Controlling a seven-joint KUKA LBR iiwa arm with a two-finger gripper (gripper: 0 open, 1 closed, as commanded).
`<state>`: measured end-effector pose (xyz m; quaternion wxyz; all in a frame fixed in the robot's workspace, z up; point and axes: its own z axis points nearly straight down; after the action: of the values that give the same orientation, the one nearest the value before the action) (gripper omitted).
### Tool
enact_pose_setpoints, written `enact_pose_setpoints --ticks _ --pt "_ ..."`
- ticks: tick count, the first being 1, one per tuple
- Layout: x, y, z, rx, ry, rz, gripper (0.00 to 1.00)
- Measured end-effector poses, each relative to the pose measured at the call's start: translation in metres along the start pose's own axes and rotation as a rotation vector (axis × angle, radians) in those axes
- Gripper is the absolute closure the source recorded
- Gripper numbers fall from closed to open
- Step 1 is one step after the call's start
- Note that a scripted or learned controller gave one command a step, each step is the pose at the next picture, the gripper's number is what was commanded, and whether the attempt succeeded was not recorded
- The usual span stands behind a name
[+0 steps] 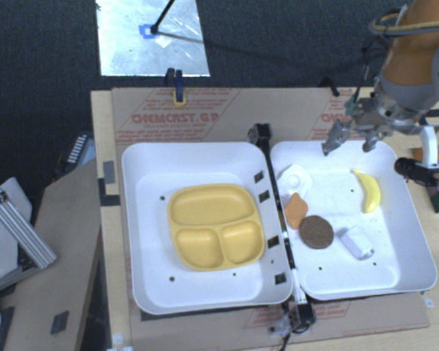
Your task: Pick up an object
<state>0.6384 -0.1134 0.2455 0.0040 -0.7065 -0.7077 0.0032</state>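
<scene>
My gripper (348, 142) hangs open above the far edge of the right bin (401, 272), its two fingers spread apart with nothing between them. Below it in that bin lie a yellow banana (368, 190) to the right, a white fried-egg toy (294, 180) near the left wall, an orange piece (295, 210), a brown round cookie (317, 232) and a small white block (357, 243). The gripper touches none of them.
The left bin (148, 285) holds a yellow divided plate (211, 226). A black divider (272, 205) runs between the bins. A silver sheet (152, 35) lies on the dark floor at the back. Cardboard underlies both bins.
</scene>
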Motion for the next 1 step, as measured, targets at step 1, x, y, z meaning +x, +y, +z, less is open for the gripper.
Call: enact_pose_setpoints --ticks 1 --pt "0.0003 0.0021 -0.0073 -0.012 -0.001 -0.002 0.0"
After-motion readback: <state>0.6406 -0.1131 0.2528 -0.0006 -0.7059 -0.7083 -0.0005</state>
